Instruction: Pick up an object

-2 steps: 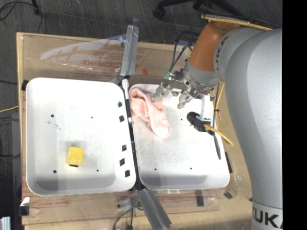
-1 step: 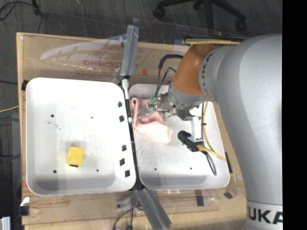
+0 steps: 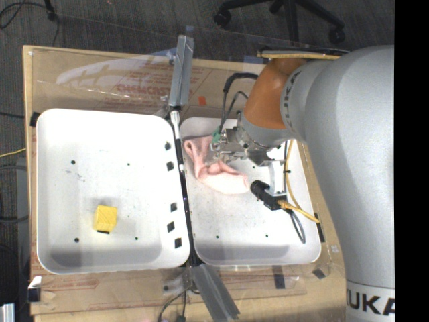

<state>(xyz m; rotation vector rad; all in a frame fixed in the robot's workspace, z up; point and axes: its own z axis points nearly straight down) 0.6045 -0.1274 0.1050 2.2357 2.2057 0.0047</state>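
Observation:
A crumpled pink cloth lies in the upper left part of the right bin. My gripper reaches down from the right onto the cloth's upper edge, its body pressed close over the fabric. The wrist hides part of the cloth. A small yellow block sits in the lower part of the left bin, far from the gripper.
A metal divider bar runs up between the two bins. A black cable with a yellow lead hangs from the wrist over the right bin. The big grey arm covers the bench's right side. An office chair base stands behind the bench.

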